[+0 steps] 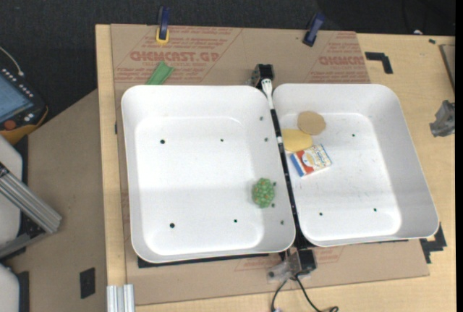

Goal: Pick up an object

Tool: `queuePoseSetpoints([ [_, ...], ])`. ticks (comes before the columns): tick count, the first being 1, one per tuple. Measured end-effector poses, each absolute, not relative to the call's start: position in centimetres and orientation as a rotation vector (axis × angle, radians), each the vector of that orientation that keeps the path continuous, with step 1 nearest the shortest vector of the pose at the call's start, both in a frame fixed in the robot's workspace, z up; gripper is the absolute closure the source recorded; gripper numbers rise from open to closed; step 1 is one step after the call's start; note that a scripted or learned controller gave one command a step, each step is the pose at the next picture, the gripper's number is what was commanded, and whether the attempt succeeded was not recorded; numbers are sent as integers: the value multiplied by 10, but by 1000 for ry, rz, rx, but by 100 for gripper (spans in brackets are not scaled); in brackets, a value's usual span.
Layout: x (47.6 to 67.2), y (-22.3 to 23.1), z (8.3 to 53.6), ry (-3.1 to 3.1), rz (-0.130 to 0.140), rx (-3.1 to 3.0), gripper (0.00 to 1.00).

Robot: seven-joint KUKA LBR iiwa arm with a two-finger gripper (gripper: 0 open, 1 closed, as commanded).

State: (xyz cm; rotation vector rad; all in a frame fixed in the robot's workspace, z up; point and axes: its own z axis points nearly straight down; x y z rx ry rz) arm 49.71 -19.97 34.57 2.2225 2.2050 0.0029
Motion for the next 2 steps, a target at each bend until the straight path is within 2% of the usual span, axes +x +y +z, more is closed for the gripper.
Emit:
queuePoseSetpoints([
  [1, 478, -226, 282, 2220, -4, 2228, 100],
  [2, 479, -194, 247, 2227, -1, 2222, 100],
])
